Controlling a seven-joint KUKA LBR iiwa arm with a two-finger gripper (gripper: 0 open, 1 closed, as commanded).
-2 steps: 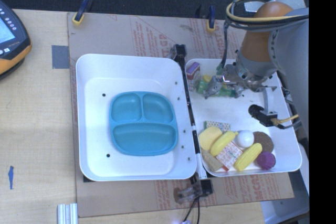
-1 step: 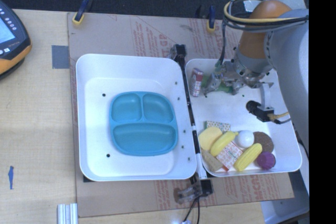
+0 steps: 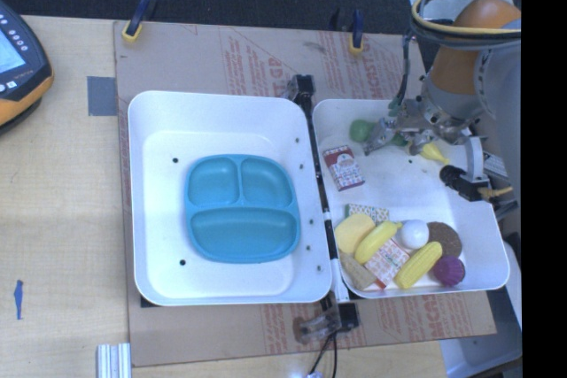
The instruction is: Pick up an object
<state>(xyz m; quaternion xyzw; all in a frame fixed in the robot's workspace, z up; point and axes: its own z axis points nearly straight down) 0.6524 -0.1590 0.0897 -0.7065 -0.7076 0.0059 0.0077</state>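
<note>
A blue divided plate (image 3: 241,208) lies in the left bin (image 3: 142,190), while the right bin (image 3: 483,274) holds a small red packet (image 3: 343,167) and, heaped at its near end, corn cobs (image 3: 418,265), a white egg (image 3: 413,234) and a purple ball (image 3: 450,270). My gripper (image 3: 406,135) hangs low over the right bin's far end between a green ball (image 3: 361,130) and a yellow piece (image 3: 433,152); I cannot tell how my jaws stand, and I see nothing lifted. By my reckoning the pick is not yet made, and the bin's far wall crowds me.
</note>
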